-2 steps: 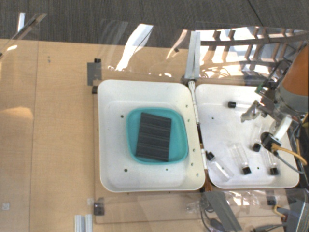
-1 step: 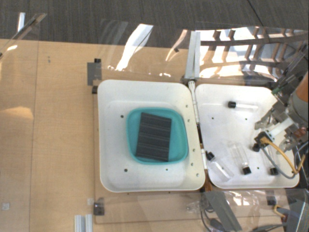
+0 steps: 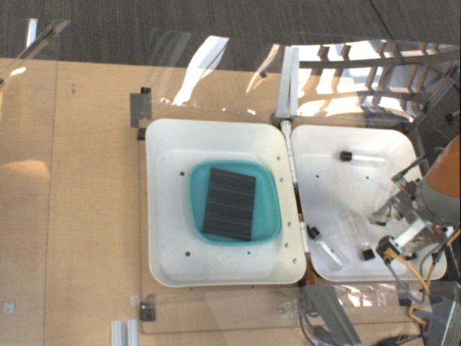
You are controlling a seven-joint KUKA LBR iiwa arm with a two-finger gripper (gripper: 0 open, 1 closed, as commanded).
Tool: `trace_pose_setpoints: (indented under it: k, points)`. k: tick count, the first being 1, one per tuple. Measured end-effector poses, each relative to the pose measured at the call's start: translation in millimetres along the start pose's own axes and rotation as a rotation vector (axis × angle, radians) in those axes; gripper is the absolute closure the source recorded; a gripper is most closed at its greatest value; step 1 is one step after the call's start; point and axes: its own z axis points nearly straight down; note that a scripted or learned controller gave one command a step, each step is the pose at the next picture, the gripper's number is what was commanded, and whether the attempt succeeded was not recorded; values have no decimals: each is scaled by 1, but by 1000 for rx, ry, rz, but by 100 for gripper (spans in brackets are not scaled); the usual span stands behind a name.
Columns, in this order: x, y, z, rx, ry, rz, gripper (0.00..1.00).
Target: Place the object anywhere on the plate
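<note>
A dark grey ribbed rectangular object (image 3: 230, 203) lies flat on the teal plate (image 3: 270, 207) in the middle of the left bin (image 3: 166, 215). It sits inside the plate's rim, slightly tilted. My gripper (image 3: 398, 229) hangs over the right side of the right bin (image 3: 324, 143), well away from the plate. Nothing shows in its grasp.
The right bin holds a clear tube with a black cap (image 3: 346, 155) near its back and two small black-capped clear pieces (image 3: 313, 232) (image 3: 367, 252) near its front. Cables and a yellow wire (image 3: 414, 269) trail beside the wrist. A metal divider (image 3: 288, 85) stands behind the bins.
</note>
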Motion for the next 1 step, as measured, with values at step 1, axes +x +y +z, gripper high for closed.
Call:
trace_pose_setpoints:
  k: [1]
  points:
    - [22,-26,19,-13,4,248,0]
